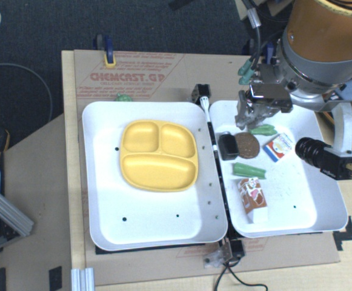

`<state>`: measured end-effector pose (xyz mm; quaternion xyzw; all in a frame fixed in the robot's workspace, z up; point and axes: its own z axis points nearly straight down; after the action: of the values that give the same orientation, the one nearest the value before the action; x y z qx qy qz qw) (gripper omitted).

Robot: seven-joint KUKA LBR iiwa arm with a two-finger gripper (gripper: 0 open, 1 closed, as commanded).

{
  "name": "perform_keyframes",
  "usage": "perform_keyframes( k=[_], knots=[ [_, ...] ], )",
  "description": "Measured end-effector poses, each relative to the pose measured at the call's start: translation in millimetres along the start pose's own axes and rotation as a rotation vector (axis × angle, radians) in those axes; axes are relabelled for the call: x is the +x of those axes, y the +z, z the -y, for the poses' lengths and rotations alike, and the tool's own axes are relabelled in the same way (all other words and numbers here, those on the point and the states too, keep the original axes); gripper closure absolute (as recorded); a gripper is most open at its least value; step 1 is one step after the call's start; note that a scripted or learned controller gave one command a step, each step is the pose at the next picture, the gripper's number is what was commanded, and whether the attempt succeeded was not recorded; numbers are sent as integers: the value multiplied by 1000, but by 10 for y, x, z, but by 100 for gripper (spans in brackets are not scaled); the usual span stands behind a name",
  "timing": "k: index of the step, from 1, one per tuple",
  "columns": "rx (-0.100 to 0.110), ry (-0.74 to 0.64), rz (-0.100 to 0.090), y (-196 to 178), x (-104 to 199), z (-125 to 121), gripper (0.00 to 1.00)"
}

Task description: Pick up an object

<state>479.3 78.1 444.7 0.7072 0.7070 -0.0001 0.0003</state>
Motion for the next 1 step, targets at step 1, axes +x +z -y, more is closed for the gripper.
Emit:
perform_keyframes(
  k=[1],
  knots=[
    [4, -1, 0, 210, 46, 2, 100]
  ],
)
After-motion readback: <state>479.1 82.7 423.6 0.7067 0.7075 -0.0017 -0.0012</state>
